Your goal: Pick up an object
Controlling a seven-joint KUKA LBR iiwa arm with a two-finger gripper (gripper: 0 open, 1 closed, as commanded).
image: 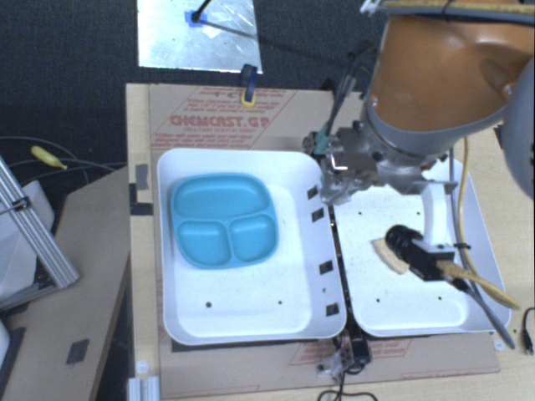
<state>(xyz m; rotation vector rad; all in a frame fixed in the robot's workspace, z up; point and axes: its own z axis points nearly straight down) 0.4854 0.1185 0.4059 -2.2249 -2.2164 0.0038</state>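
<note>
The left bin holds a blue plate with three compartments, lying flat. In the right bin lies a brush with a black head, tan bristles on its left and a wooden handle running to the lower right. A white elongated object lies just above the brush head. My gripper hangs over the top of the divider between the bins, above the right bin's upper left corner. It is apart from the brush and the plate. The arm's orange band covers the right bin's far part.
A cardboard sheet lies under both bins. A shiny metal plate lies beyond it at the top. Aluminium framing stands at the left. Cables run along the right bin's right rim.
</note>
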